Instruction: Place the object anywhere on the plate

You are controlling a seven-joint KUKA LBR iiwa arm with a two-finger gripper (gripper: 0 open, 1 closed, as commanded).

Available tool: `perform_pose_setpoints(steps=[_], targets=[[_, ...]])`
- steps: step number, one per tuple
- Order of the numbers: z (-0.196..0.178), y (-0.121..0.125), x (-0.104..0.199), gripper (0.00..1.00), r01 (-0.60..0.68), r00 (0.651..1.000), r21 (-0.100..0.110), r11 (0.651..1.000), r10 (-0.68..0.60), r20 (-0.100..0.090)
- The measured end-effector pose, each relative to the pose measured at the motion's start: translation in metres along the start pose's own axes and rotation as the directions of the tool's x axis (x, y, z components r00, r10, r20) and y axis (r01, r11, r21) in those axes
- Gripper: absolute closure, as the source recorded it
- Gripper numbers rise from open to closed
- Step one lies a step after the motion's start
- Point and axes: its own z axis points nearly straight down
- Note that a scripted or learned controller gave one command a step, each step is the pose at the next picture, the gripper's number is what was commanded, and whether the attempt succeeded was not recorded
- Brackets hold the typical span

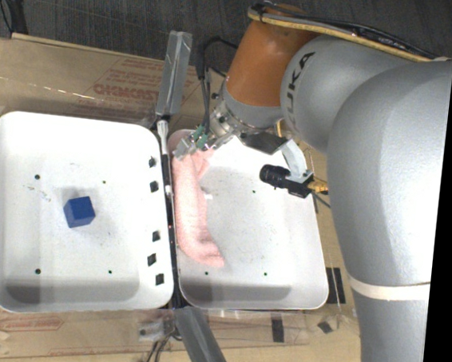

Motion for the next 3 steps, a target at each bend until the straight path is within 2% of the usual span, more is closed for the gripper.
perform_pose_setpoints(steps=[1, 2, 3], targets=[[-0.040, 0.000, 0.000, 1.00, 0.004, 1.000, 0.000, 1.000, -0.004, -0.001], [-0.041, 0.001, 0.040, 1.00, 0.399, 0.917, 0.001, 0.917, -0.399, -0.003], [-0.035, 0.011, 0.087, 1.00, 0.728, 0.686, 0.000, 0.686, -0.728, -0.003]])
